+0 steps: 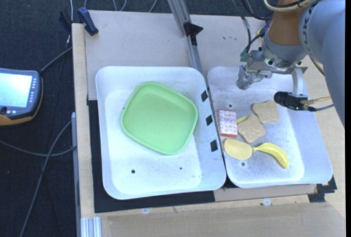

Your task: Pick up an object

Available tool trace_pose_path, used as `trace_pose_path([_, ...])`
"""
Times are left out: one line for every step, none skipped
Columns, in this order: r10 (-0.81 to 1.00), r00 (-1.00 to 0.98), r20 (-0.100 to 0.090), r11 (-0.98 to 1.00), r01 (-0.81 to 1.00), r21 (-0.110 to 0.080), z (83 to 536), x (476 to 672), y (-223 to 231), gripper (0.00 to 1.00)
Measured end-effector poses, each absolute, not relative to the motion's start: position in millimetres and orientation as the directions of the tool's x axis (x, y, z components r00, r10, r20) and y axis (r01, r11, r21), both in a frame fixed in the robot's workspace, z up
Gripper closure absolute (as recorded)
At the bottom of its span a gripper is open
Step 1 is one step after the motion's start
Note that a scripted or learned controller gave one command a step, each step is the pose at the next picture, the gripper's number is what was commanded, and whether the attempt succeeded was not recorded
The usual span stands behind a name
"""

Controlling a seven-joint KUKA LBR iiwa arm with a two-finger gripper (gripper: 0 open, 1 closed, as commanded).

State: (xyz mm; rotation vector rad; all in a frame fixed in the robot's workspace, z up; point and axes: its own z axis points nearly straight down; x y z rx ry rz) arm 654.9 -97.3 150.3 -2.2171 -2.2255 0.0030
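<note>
Looking down at a slant on my tabletop (pixel 137 38), I see two shallow white bins side by side. The left bin (pixel 109 137) holds a pale green square plate (pixel 159 117) lying flat near its middle. The right bin (pixel 312 153) holds the small things I might take: a red and white carton (pixel 227 123) at about nine o'clock in that bin, two tan toast-shaped pieces (pixel 252 130) (pixel 266 112) near the centre, touching or nearly so, and a yellow spoon-like piece (pixel 238 149) with a yellow banana (pixel 273 153) at about six o'clock. The grey arm with its orange band (pixel 293 11) reaches in from three o'clock, and the pincer (pixel 245 81) hangs over the bare twelve o'clock end of the right bin, well apart from every object. I cannot tell how far it is parted, and nothing shows in its grip. By my reading the pick is not yet made: choosing a piece, descending, closing and lifting all remain.
</note>
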Motion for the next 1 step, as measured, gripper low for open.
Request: trace_pose_path([1.0, -0.003, -0.001, 0.003, 1.0, -0.003, 190.5, 649.4, -96.5, 1.0])
